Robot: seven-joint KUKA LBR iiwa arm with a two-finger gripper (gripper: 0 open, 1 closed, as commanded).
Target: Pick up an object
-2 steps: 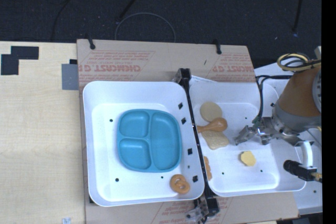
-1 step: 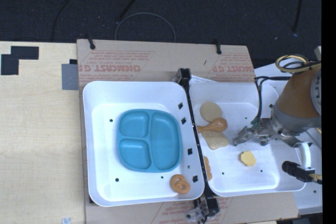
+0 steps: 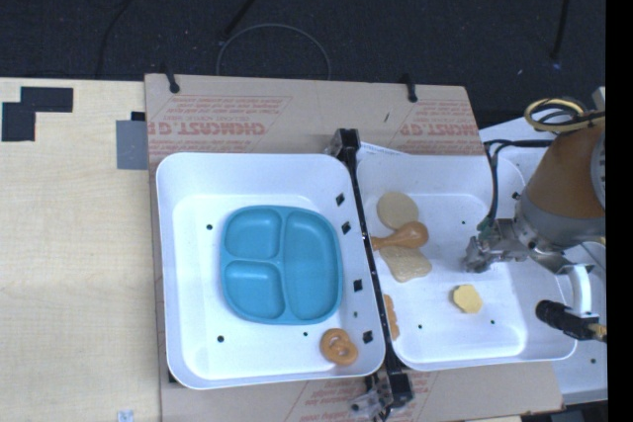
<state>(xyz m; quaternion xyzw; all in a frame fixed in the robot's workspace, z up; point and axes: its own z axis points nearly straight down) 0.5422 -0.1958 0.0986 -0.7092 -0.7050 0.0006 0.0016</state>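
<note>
In the right bin lie a round tan cookie, a brown drumstick-shaped piece, a pale bread-like piece and a small yellow chunk. An orange-brown piece rests against the divider. A brown pretzel lies in the left bin near its front right corner. My gripper hangs low over the right bin's right half, above and to the right of the yellow chunk, with nothing visibly held.
A blue divided plate fills the middle of the left bin. The bins sit on a cardboard sheet. The arm's orange band and cables stand at the right edge.
</note>
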